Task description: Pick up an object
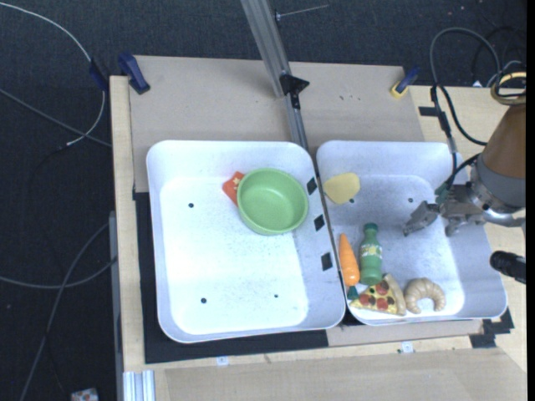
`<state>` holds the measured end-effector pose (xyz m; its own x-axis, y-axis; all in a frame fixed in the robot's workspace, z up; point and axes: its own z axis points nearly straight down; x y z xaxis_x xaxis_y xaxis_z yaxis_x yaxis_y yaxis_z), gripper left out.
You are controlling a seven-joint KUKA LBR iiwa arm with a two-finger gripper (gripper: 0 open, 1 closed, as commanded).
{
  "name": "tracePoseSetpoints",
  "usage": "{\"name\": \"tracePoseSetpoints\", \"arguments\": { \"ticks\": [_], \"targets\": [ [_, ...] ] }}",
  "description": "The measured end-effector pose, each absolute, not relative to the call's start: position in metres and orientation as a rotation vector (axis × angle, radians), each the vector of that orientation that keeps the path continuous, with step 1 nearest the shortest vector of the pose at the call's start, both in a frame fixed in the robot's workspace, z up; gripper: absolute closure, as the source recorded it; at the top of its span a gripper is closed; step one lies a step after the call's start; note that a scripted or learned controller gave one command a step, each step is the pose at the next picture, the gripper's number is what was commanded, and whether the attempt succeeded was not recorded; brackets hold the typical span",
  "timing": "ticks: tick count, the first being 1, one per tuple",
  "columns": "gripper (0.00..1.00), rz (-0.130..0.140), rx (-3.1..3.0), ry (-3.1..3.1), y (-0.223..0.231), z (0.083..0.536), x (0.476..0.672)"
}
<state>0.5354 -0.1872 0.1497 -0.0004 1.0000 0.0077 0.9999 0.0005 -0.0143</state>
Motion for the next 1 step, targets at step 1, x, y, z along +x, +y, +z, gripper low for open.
{"name": "tracePoseSetpoints", "arguments": {
  "ticks": [1],
  "targets": [
    [0.00, 0.008, -2.209, -2.209, -0.1856, 0.0948, 0.5333]
  ]
}}
